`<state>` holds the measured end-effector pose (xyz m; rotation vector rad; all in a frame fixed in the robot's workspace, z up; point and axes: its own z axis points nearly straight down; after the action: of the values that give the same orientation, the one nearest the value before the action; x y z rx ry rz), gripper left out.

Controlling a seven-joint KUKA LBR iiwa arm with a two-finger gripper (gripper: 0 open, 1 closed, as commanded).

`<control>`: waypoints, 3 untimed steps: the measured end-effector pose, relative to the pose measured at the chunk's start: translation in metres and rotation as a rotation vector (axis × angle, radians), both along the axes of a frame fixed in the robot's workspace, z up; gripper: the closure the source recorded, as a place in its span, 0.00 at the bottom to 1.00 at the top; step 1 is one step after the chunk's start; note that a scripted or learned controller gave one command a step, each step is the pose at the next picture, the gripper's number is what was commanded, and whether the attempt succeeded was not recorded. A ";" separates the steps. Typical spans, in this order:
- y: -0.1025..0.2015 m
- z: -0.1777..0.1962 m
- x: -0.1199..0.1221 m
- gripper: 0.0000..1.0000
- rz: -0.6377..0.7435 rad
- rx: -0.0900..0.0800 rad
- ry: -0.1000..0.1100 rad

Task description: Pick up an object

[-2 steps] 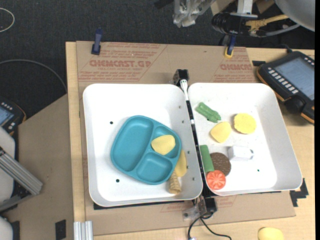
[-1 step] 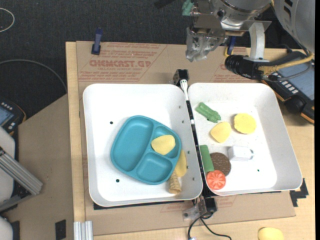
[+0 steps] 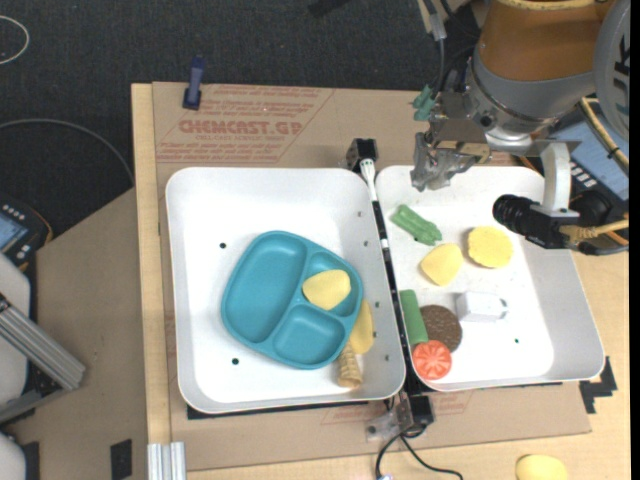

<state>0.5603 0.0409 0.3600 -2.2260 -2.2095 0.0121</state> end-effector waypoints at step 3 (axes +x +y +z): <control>-0.061 -0.177 0.058 1.00 0.012 0.003 -0.012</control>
<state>0.6186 -0.0199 0.1832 -2.2177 -2.2273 -0.0041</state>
